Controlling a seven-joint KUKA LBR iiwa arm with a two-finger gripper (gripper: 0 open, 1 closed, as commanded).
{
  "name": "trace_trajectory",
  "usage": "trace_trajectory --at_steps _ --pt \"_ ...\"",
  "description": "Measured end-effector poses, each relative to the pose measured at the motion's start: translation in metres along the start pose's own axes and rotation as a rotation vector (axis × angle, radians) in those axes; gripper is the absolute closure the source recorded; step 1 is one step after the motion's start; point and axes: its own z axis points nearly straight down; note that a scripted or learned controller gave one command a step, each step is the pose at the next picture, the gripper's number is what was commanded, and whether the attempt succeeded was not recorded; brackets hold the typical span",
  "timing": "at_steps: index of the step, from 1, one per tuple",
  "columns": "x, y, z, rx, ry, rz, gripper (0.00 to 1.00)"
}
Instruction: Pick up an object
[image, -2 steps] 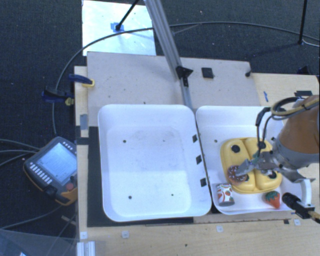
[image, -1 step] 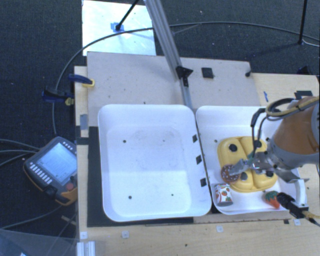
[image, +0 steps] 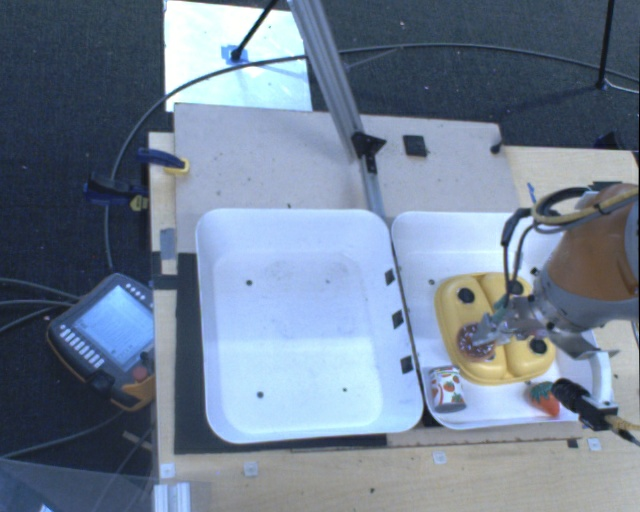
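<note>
Right bin (image: 420, 250), toward the bench's right edge: holds a yellow moulded toy (image: 490, 325), lumpy, with dark button-like spots on top. A small round reddish-brown piece (image: 472, 340) sits on or against its left half; can't tell which. Near the bin's front rim, a small printed cup or carton (image: 446, 388), lying tilted. By the front right corner of that bin, a small orange-and-green item (image: 544, 399), carrot-like. Left bin (image: 215, 300) beside it, toward the bench's left edge.

Claw (image: 497, 330) down over the yellow toy, arm's orange band just above it to the right. Metal parts blur into the toy; whether the claw is apart, together or clamped on anything I cannot tell.

Handling, by judgement: yellow toy looks like hard hollow plastic, so light, stiff, glossy and probably slick; too broad for a grip across the body. Better purchase on a raised lump or a narrow edge. The small carton likely light and crushable, easy to pinch across its sides. The carrot-like piece is small, lies close to the bin wall, awkward to reach.

Writing: carton carries coloured print, too small to read. No brand legible anywhere. Handheld pendant (image: 105, 335) lies off the bench's left edge, screen unreadable.
</note>
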Motion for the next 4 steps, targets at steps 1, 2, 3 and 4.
trace_trajectory --at_steps 1,2,3,4 --pt "0.010 -0.001 -0.060 0.004 -0.029 0.017 1.00" --pt "0.011 0.001 -0.099 0.004 -0.029 0.018 1.00" --pt "0.012 0.004 -0.151 0.003 -0.029 0.018 1.00" --pt "0.051 0.021 -0.144 0.007 -0.027 0.016 1.00"
